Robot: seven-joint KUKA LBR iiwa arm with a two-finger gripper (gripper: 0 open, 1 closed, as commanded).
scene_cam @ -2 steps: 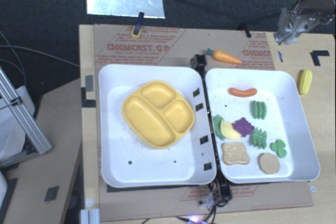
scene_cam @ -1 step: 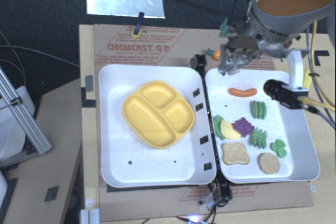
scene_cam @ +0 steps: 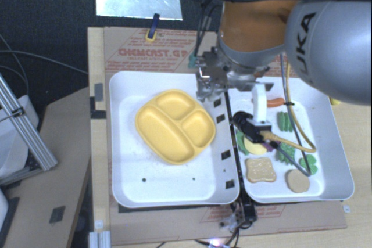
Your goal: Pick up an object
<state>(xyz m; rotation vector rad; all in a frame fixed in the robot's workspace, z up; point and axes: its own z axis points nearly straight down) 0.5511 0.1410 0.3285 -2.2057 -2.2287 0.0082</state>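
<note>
Object to pick: none is chosen yet; the candidates lie clustered in the right bin (scene_cam: pixel 340 174), within the arm's reach.
Arm (scene_cam: pixel 325 38): reaches in from the right, hanging over the divide between the bins.
Left bin (scene_cam: pixel 125 183): holds a yellow divided plate (scene_cam: pixel 174 125), lying flat.
Toast slice (scene_cam: pixel 260 169): flat near the front, beside a round cookie (scene_cam: pixel 297 181).
Pincer (scene_cam: pixel 204 87): I cannot tell whether it is open or closed; nothing visibly sits in it.

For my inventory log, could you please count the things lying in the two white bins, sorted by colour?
Yellow: 2, divided plate, banana-like piece
Green: 3, bean pods, leafy piece, pieces
Tan: 2, toast slice, round cookie
Orange: 1, carrot-like piece
Total: 8
</note>
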